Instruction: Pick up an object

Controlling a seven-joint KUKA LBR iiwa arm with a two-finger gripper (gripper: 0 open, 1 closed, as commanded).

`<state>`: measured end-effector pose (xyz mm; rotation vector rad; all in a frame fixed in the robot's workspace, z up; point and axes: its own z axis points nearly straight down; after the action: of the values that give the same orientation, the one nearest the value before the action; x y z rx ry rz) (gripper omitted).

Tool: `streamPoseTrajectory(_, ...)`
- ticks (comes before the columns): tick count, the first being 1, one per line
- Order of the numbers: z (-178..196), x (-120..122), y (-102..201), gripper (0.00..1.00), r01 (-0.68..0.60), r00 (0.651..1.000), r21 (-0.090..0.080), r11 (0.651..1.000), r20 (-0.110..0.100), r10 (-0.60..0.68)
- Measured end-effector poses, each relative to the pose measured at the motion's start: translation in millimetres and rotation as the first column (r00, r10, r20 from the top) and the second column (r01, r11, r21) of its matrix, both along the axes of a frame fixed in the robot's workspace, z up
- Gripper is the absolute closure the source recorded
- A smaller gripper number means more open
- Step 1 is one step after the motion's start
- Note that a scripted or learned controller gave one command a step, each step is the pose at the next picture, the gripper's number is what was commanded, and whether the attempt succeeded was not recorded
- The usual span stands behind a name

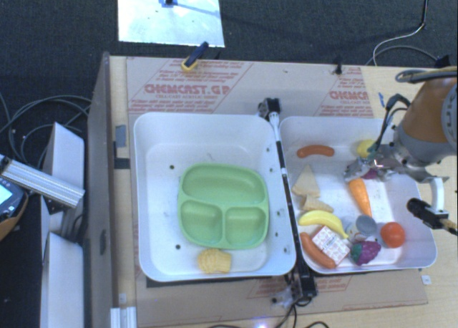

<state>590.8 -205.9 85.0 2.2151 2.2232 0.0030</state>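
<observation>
Camera view, looking down at a slant on the desk [215, 83], shows two white bins side by side; I take the right bin [428, 258] as my landmark. The grey and orange arm [429, 122] enters over this bin's far right corner, and the end effector [366, 169] hangs low above the bin's upper right part. Whether it is released or clenched I cannot tell, because its tip is a small dark and shiny shape mixed with something purple, and no object is clearly seen inside it. The nearest candidate is the carrot [360, 196], lying in the middle right of the bin, just beside and below the end effector toward the near edge; its long axis runs roughly from the far side to the near side, a little tilted. A yellow object [366, 148] at the bin's far right side is partly covered by the arm. Further in the same bin are a sausage [315, 151] at the far side, a banana [320, 219] in the middle, and a tomato [392, 234] at the near right. Left of the right bin, the left bin [154, 133] holds a green tray [223, 205].
</observation>
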Motion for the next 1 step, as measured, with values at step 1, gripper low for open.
streamPoseTrajectory(1,-0.9,-37.6,57.1,0.0,0.0,1.0,0.001,1.0,-0.002,0.0)
